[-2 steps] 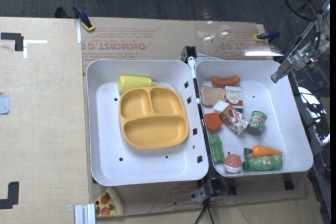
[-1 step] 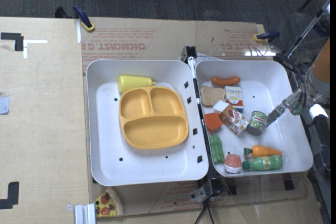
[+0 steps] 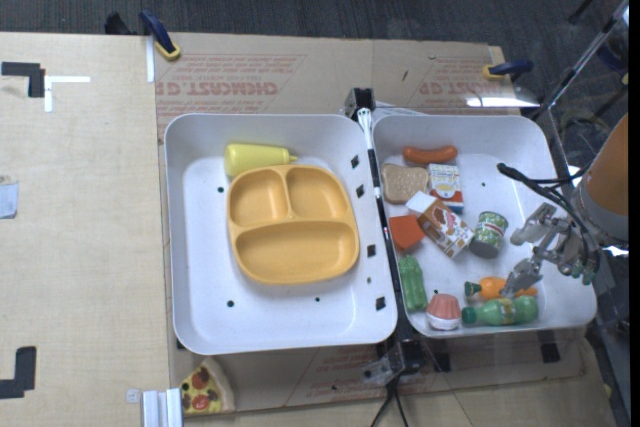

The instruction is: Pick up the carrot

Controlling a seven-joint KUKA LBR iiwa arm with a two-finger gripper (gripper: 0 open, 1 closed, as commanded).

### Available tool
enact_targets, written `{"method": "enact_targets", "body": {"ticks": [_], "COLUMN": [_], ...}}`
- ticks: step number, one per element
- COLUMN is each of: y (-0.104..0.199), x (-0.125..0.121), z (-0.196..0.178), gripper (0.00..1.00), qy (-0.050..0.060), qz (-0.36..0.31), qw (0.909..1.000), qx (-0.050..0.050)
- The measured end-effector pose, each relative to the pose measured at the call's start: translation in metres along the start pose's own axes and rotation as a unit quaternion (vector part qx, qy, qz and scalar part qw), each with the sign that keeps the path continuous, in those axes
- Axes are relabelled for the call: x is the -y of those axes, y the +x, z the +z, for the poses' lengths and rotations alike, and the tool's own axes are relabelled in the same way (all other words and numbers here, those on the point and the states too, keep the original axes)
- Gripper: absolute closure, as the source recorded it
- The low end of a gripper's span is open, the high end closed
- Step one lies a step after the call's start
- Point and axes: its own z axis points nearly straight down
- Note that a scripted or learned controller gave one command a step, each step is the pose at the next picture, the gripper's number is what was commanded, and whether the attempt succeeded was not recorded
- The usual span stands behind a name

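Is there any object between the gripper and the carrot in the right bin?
No visible object separates them. The gripper hangs just above the carrot, which lies directly against the green bottle.

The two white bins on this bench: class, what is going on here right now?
A grey robot arm reaches in from the right, its two-finger gripper low over the right-hand white bin, which holds a jumble of toy food. The fingertips sit right beside the small orange carrot near the bin's front, next to a green bottle. The carrot is not yet lifted. The left-hand white bin holds a yellow divided plate.
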Motion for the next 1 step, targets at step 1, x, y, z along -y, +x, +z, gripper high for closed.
{"method": "enact_targets", "body": {"ticks": [1], "y": [-0.0144], "x": [-0.0207], "z": [0.0465], "gripper": [0.0], "qy": [0.0], "qz": [-0.002], "qw": [1.0], "qx": [0.0]}}
